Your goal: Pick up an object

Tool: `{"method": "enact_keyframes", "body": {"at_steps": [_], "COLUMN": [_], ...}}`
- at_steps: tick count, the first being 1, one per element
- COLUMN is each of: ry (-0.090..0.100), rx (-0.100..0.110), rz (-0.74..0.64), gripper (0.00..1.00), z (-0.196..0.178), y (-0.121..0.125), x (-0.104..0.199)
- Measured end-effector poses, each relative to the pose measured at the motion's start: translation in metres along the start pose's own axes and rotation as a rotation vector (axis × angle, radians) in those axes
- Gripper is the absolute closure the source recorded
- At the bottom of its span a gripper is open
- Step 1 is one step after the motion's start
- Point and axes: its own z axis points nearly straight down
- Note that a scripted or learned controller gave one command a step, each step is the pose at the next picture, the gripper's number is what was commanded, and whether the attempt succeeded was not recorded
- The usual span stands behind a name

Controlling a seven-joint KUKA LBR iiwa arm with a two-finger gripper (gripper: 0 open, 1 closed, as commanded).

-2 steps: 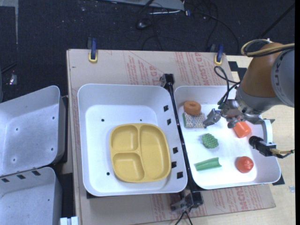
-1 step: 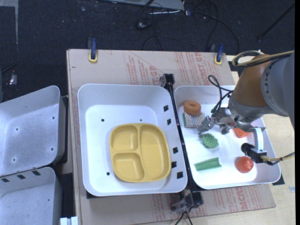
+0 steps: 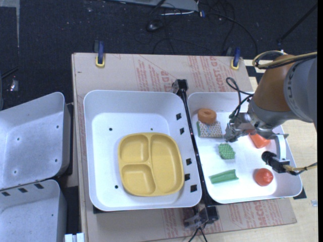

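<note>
Yellow plastic, moulded into a three-compartment plate (image 3: 150, 164), lies flat in the middle of the left white bin (image 3: 101, 115), well away from the arm and likely set there as a place to receive things, not as a target.

Across the black divider, the right white bin (image 3: 242, 193) holds the loose objects. At its upper left an orange doughnut-shaped toy (image 3: 207, 116) touches the top edge of a speckled grey-green sponge pad (image 3: 210, 130). Below them sits a small green knobbly block (image 3: 227, 151), and further down a long green pod-shaped piece (image 3: 223, 176) lies on its side. To the right, a round red tomato-like ball (image 3: 263, 176) rests near the bin's lower corner, and an orange-red wedge (image 3: 260, 140) peeks out beside the wrist.

The gripper (image 3: 233, 133) hangs low over the bin, just right of the sponge pad and just above the green block; those two look the likeliest candidates. Whether it is released or clenched cannot be told from this angle, and nothing is visibly held.
</note>
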Motion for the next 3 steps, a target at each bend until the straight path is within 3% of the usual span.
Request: {"method": "enact_keyframes", "body": {"at_steps": [1, 2, 3], "ry": [-0.001, -0.001, -0.001], "rx": [-0.005, -0.005, -0.004], "rz": [-0.003, -0.003, -0.003], "gripper": [1.0, 1.0, 1.0], "z": [-0.049, -0.104, -0.13], "y": [0.011, 0.003, 0.004], "x": [0.001, 0.004, 0.004]}}
